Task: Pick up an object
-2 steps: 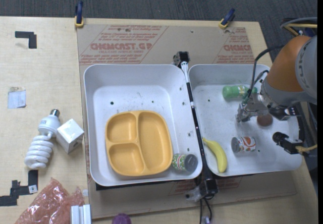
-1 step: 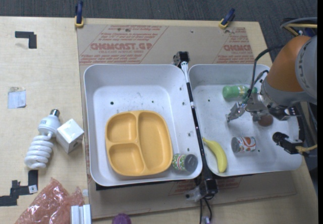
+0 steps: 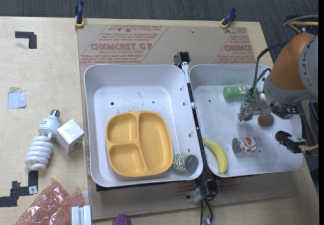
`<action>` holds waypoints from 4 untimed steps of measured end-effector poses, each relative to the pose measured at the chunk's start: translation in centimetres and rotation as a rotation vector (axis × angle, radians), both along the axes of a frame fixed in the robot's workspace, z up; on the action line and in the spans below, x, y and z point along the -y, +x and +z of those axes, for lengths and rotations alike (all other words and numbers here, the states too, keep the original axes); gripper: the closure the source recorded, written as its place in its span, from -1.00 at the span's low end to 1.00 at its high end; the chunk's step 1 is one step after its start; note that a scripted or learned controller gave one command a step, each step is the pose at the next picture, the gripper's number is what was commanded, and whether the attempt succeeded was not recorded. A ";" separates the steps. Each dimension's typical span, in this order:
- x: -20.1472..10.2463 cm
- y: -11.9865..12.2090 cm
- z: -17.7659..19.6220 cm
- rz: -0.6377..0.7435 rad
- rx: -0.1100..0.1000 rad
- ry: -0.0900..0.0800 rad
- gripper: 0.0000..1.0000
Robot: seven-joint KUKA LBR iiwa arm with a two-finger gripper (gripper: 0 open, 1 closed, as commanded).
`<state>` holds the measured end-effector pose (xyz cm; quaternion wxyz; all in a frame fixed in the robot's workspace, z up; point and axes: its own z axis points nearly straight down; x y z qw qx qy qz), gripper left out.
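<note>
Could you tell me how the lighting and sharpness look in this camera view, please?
Camera view: light is even and soft, with faint shadows under the banana and yellow plate; no harsh glare on the white bins; the gripper looks slightly soft, the small brown object beside it lacks detail.

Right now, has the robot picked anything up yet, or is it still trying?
Nothing looks lifted yet. The gripper is down in the right bin, between the green bottle and a brown ball; whether it holds anything is unclear. The banana and can lie untouched. Grasping and lifting remain.
</note>
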<state>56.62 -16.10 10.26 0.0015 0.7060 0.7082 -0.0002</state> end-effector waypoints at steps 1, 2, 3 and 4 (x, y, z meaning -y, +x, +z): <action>0.0 0.0 0.0 0.000 0.000 0.000 -1.00; -3.4 -5.4 -1.0 -0.005 -0.002 0.002 -1.00; -3.3 -5.2 0.0 -0.005 0.001 0.001 1.00; -3.3 -5.2 0.0 -0.006 0.001 0.001 -1.00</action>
